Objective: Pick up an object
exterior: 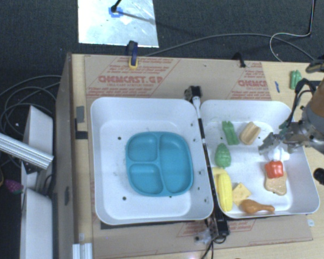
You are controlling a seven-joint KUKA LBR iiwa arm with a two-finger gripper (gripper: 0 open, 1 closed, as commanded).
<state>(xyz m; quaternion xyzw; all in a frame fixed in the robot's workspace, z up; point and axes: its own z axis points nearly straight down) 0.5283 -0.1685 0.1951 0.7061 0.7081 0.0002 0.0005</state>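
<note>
On the desk sit 2 white bins. The left bin holds a blue divided plate. The right bin holds the toy food: a green pickle beside a tan bread piece near the back, a green pepper by the divider, a yellow corn cob with a cheese wedge just beside it, an orange-brown drumstick at the front, and a red piece touching a tan cookie-like piece. The arm reaches in from the right. Its end effector hangs over the right side of that bin, just above the red piece; I cannot tell how wide it stands.
</note>
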